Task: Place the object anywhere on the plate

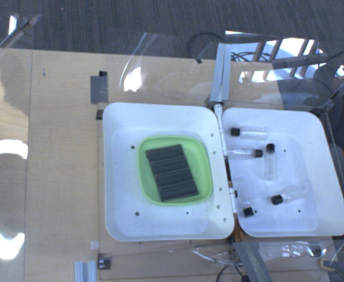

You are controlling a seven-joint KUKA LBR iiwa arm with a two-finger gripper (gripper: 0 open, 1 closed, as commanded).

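**Status: object on plate, left bin**

We find two white bins side by side on the wooden bench (54,157). The left bin (110,175) holds a green plate (202,157) with rounded corners, roughly at the bin's centre. The object (171,173), a dark grey ribbed rectangular block, lies flat on the plate. It is turned slightly out of line with the plate's edges, and green rim shows on every side of it.

The right bin (321,140) holds several clear vials with black caps. The caps are easy to locate: one at the far left (235,132), two close together near the middle (258,154) (270,148), and two toward the near side (276,200) (248,212). The clear vial bodies almost vanish against the white floor, so we cannot state their exact outlines or how each one lies.

We cannot tell whether the gripper is open or closed.

Items that are hard to read:
- A dark shape (339,78) at the far right is cut off by the frame edge and lies behind reflections. We cannot identify it.
- Bright glare patches (7,148) lie across the bench on the left and blot out its surface there.
- A grey metal strip (221,75) runs away from the gap between the bins, and its far end meets a glare-washed area.
- Hardware at the near edge (248,266) is cut off by the frame.
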